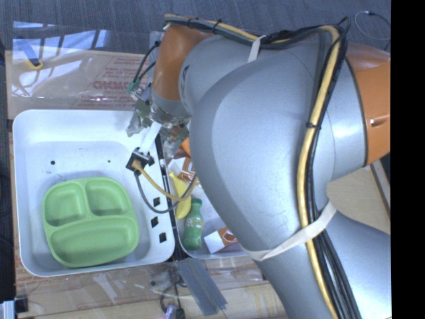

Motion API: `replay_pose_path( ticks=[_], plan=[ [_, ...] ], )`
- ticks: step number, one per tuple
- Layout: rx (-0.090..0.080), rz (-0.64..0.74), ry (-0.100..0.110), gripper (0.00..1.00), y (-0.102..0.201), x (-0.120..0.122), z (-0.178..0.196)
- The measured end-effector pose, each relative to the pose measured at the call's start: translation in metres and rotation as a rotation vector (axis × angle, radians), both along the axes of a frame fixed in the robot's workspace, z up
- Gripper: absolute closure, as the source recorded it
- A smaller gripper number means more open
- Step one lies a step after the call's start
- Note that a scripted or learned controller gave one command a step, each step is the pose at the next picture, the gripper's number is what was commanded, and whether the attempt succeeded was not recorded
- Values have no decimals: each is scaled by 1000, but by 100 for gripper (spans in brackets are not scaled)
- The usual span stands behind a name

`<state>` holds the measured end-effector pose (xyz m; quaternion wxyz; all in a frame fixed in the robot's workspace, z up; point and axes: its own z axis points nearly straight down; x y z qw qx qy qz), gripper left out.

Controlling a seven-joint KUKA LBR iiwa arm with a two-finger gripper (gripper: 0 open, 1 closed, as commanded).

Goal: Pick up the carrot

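White plastic on the far left is the left bin (26,151), and the only thing I can see lying in it is a green divided plate (89,221), sitting flat toward the near corner. Moving right, the gripper (151,121) hangs low just about over the wall where the two bins meet, with a looping yellow cable (149,191) dangling beneath it. From where I stand the wrist housing covers its tip, so I cannot tell whether it is open or closed, and I see nothing held in it. Just to the right of it, tucked against the arm (265,145), a small orange patch (186,145) peeks out in the right bin (192,251). I take that to be the carrot, though too little of it shows to be sure or to say which way its long axis runs. Nearer to me in that strip of bin lie a yellow item (180,190), a green bottle (193,228) and a white scrap (214,242). The bulky grey arm hides the rest. If the orange patch is the carrot, it lies just beside the gripper on its right and slightly nearer to me, so the coming move looks like a short shift that way before any descent.
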<state>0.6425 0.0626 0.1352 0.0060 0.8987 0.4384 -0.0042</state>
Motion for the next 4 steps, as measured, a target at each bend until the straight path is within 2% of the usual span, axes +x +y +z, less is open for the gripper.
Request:
replay_pose_path(
  ticks=[1, 2, 3, 4],
  plan=[
    [-16, 27, -6, 0, 2, 3, -15],
    [-27, 24, -19, 0, 9, -15, -10],
    [-29, 52, -11, 0, 3, -4, -25],
    [-30, -66, -41, 0, 4, -10, -24]
  ],
)
